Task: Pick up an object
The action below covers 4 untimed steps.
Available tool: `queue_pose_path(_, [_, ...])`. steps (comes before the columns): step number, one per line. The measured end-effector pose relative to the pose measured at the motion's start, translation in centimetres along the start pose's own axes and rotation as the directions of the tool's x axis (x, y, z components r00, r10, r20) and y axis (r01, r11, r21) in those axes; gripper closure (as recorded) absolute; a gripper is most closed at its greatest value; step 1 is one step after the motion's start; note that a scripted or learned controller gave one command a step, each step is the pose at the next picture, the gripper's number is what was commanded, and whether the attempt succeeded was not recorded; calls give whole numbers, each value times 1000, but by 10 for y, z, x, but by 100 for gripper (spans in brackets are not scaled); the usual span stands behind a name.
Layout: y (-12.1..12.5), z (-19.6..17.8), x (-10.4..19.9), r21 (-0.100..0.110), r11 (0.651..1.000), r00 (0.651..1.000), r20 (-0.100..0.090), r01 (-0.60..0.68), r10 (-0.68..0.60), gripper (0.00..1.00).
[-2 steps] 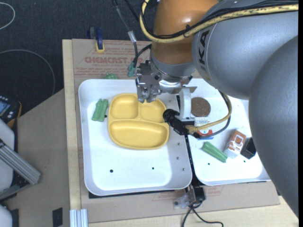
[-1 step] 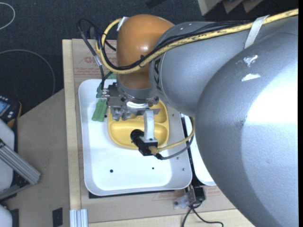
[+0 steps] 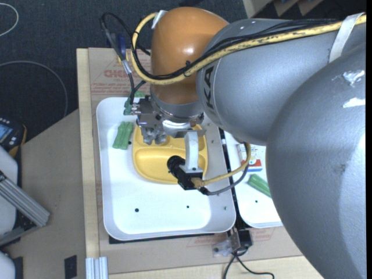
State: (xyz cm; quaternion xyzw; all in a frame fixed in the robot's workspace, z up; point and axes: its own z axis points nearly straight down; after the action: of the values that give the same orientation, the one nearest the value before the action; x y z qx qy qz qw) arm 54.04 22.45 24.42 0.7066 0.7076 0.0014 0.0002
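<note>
Yellow object (image 3: 152, 158) lies beneath the arm (image 3: 279, 86), green object (image 3: 123, 135) beside.

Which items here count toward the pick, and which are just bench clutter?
Job:
gripper, down in the left bin
yellow dish under it
green block beside it

Lying about:
right bin with a green piece
card in it

Arm (image 3: 279, 97) hides right bin (image 3: 261, 214) — yellow object (image 3: 154, 161) partly.
</note>
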Motion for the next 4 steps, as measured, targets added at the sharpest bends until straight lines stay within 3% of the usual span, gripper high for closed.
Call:
queue_pose_path(1, [-20,-129,1,-12,1000,1000,-6,2,-2,100])
queue_pose_path(2, [-61,-253,-12,-13,1000,1000,-7,1,-1,100])
queue_pose_path(3, [-62,-118,-65,17,1000,1000,8,-8,8,100])
queue_pose_path(4, [-60,-154,-107,-3,1000,1000,2,-6,6,100])
